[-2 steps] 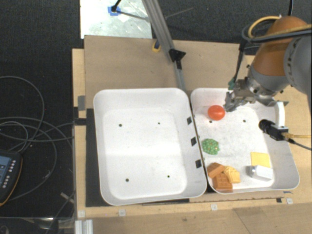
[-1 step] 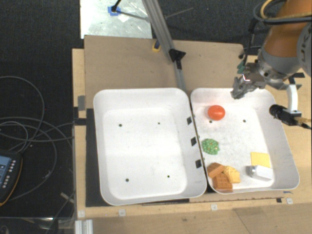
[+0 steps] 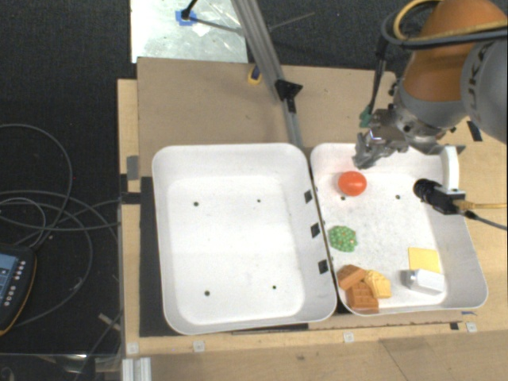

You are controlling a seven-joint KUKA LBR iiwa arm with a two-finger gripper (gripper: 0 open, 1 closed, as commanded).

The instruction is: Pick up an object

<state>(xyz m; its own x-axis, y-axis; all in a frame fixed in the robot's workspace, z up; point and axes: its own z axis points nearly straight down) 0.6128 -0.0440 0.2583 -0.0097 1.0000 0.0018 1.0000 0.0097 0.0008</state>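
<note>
Several small objects lie in the right bin: a red ball near the far end, a green lump, orange waffle-like pieces and a yellow block. The gripper hangs just above and beyond the ball, nothing between its tips – how wide they stand I cannot tell. A round ball could roll away if a fingertip lands off-centre – a likely miss.
</note>
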